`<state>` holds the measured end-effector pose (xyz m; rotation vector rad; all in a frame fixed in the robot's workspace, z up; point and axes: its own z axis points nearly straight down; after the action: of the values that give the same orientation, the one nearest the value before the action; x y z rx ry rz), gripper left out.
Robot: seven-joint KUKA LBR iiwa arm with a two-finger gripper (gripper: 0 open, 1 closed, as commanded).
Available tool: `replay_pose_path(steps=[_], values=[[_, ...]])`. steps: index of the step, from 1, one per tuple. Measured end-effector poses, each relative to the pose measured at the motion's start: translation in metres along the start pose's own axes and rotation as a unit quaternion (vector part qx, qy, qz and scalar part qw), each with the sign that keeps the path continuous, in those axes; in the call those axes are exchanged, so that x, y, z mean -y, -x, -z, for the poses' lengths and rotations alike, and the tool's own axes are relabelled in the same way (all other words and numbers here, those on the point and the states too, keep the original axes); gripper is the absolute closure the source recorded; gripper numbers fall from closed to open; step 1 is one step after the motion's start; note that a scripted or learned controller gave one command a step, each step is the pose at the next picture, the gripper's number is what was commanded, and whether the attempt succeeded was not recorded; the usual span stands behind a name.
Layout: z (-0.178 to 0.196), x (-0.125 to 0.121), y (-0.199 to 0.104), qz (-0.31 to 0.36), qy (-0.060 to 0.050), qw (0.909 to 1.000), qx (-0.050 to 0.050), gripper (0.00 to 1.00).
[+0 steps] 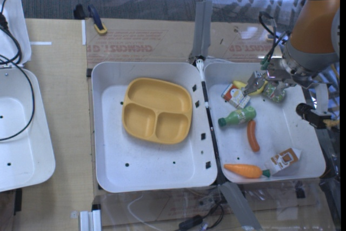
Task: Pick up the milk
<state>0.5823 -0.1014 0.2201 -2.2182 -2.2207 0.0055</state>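
Two small cartons lie in the right bin (308, 132). A white carton with brown print (284, 159) lies on its side near the front right corner. A red-and-white carton (234, 96) lies near the bin's back left, next to a yellow piece (241, 85). Which of the two is the milk I cannot tell. My gripper (265, 83) hangs low over the back of the right bin, just right of the red-and-white carton and beside a green item (275, 93). It is far from the white-and-brown carton. Nothing shows held in it.
The right bin also holds a green bottle (238, 117), a red sausage (252, 136) and a carrot (246, 171) along the front. A yellow divided plate (157, 110) lies in the left bin (108, 159). A raised divider (204, 100) separates the bins.
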Motion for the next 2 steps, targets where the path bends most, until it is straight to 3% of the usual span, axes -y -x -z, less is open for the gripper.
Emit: replay_pose_path(steps=[1, 2], values=[[-0.077, 0.048, 0.097, -0.063, 0.001, 0.9980, 0.000, 0.00], [-0.095, 0.080, 0.112, -0.044, 0.001, 0.9990, -0.002, 0.00]])
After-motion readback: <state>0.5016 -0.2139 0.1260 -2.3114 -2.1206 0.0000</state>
